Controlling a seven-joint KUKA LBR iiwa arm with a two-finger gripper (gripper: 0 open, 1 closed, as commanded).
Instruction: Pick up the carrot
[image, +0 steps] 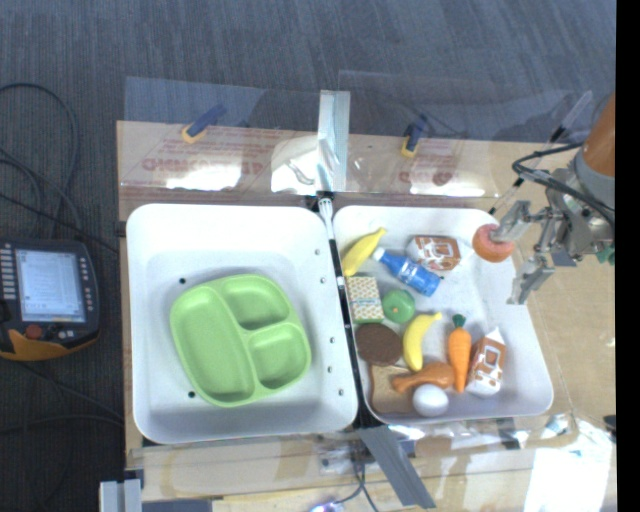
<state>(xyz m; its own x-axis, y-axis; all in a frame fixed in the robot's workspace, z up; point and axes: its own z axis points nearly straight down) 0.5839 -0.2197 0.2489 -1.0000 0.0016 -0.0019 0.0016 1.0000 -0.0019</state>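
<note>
The carrot (459, 354) is orange with a green top. It lies in the right bin (532, 392), near the front right, between a yellow banana (420, 340) and a red-and-white carton (487, 366). My gripper (510, 260) hangs over the bin's far right edge, well behind and to the right of the carrot. Its two fingers are spread open. A round orange-red fruit (490, 243) sits by the bin's rim just left of the fingertips, and I cannot tell whether they touch it.
The right bin also holds a second banana (362, 250), a blue bottle (408, 270), a brown packet (436, 252), a green fruit (398, 306), a brown disc (378, 343) and a white egg (431, 400). A green divided plate (240, 338) lies in the left bin (160, 235).
</note>
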